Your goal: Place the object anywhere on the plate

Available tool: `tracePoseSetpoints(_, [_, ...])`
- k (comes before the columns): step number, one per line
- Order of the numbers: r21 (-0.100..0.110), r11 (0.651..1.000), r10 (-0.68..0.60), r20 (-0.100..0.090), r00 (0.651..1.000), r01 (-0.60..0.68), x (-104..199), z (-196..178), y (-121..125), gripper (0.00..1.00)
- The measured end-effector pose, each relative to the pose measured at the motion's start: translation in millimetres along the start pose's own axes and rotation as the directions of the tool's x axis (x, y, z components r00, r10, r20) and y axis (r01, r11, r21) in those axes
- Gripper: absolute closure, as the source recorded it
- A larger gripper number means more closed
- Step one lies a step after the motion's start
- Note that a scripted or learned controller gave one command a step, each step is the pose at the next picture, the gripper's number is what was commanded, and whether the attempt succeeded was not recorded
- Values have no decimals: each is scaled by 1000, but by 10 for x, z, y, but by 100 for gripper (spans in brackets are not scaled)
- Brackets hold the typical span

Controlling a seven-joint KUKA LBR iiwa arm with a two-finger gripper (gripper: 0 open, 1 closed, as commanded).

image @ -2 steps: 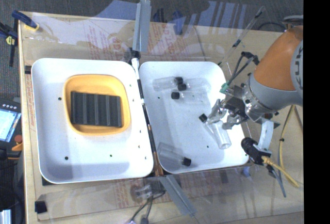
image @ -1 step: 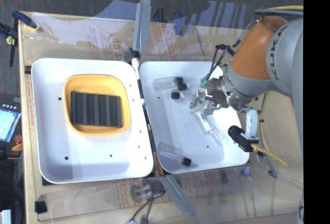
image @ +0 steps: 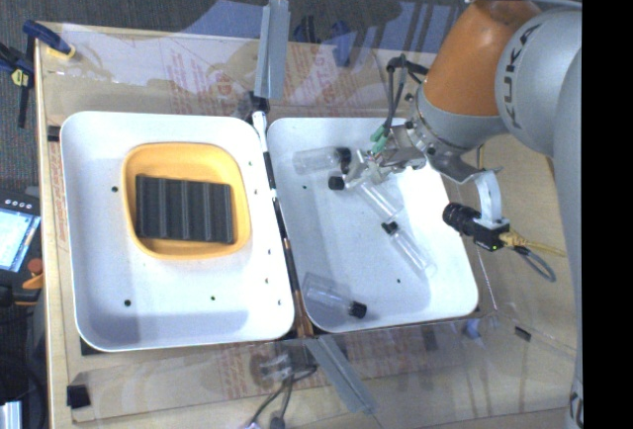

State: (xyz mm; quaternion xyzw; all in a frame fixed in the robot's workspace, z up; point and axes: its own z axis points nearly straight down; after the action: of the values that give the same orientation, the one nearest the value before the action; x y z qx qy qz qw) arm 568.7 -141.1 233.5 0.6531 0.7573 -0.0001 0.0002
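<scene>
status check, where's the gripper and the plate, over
Gripper low in the right bin, among clear tubes. Yellow plate in the left bin, dark grooved insert on it. Nothing between them but the bin walls.

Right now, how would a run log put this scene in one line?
arm: over right white bin | gripper: beside clear plastic tubes with black caps | yellow plate holding dark ridged tray: left bin, no tube on it

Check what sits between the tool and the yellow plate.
In the camera view, the tool is over the right bin. Toward the yellow plate lie a clear tube and the bins' adjoining rims.
</scene>
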Motion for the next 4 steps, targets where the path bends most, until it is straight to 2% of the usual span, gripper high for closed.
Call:
tracePoseSetpoints(1, [1, 992, -123, -1, 992, 123, 323, 124, 410, 100])
tracePoseSetpoints(2, [-1, 930, -366, 1, 930, 366, 674, 142, 653, 100])
tracePoseSetpoints(3, [-1, 825, -565, 1, 825, 565, 802, 236, 833, 100])
tracePoseSetpoints(4, [-2, 712, -702, 4, 712, 702, 1049, 220, 962, 100])
